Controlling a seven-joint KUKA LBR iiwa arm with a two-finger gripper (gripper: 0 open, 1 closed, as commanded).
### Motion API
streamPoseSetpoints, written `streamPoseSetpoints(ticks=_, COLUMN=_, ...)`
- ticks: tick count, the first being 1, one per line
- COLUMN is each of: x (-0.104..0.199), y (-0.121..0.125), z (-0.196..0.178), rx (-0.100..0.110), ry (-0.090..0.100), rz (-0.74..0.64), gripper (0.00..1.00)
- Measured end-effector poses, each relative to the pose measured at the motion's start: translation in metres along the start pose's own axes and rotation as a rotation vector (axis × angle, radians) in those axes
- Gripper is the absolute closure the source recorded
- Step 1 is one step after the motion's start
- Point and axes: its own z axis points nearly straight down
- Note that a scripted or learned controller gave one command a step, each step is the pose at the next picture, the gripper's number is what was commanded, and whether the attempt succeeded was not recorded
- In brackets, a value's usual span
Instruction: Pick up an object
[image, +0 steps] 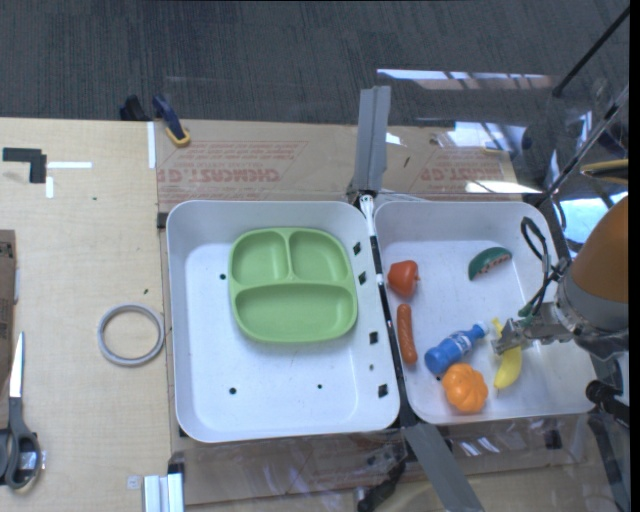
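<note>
The right bin (440, 225) holds several toys. A yellow banana (509, 369) lies near its front right, and my gripper (517, 332) hangs low right over the banana's upper end. Just left of it lies a blue bottle (455, 347), with an orange fruit (465, 388) in front of that. A red sausage (406, 333) lies along the bin's left wall, a red tomato-like piece (402, 277) sits behind it, and a watermelon slice (489, 262) is farther back. The arm's orange band (612, 250) shows at the right edge.
The left bin (200, 400) carries a green divided plate (293, 284). On the bench to the left lie a grey tape ring (130, 333) and scissors (17, 440). A grey upright post (372, 135) stands behind the gap between the bins.
</note>
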Motion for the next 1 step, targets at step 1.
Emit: streamPoseSetpoints(ticks=1, x=0.0852, y=0.0544, z=-0.0834, rx=0.000, ry=-0.002, rz=0.177, gripper=1.00)
